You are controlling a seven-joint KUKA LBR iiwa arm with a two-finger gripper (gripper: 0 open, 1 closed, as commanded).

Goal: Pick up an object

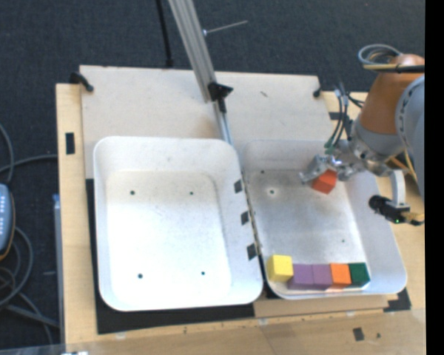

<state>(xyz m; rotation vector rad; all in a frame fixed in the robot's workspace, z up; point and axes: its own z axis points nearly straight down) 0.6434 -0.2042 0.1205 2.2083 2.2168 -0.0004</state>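
Between the claw's (323, 174) closed fingers sits a red-orange block (325, 183), lifted over the right bin (370, 235). Along that bin's near wall lie yellow (281, 266), purple (313, 275), orange (341, 274) and green (360, 274) blocks. Both bins rest on a pale wooden counter (148, 102) above dark carpet (59, 21).

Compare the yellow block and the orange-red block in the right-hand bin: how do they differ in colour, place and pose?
The yellow block sits at the bin's near edge, starting a row with purple, orange and green blocks; the orange-red block is alone near the far side, right at the claw.
The yellow block lies square to the row; the orange-red block looks tilted.
Both are small cubes of similar size in the same bin.
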